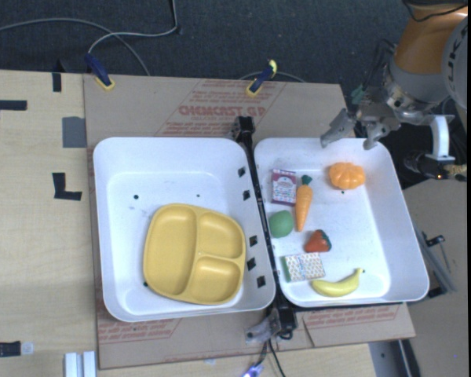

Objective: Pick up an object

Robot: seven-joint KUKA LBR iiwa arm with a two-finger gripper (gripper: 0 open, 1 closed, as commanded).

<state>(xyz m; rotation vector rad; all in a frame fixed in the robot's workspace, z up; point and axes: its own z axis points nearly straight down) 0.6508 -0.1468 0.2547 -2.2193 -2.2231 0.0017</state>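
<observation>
down at the bottom, closest to us, a toy banana (337,284) lies in the right bin (396,210), near its 6 o'clock edge. just at its 10 o'clock sits a small flat packet (303,267) with a dotted pattern; its writing is too small to read. above that is a red strawberry (318,241), and at the strawberry's 9 o'clock a green ball-shaped toy (280,224). an orange carrot (303,203) with a green top stands long-ways beside the green toy, touching it. at the carrot's 10 o'clock is a little pink and white box (283,186) with a label that cannot be read. a small orange pumpkin (346,176) sits near the bin's 1 o'clock corner, apart from the rest. the gripper (352,136) hangs over the bin's top rim at 12 o'clock, above the pumpkin, with its two fingers spread wide and nothing between them. the left bin (118,210) holds a yellow plate (195,253) with three sections. both bins rest on brown cardboard (180,108) with red printed letters that are too blurry to read for sure. two yellow and blue clamps (99,71) grip its top edge.
</observation>
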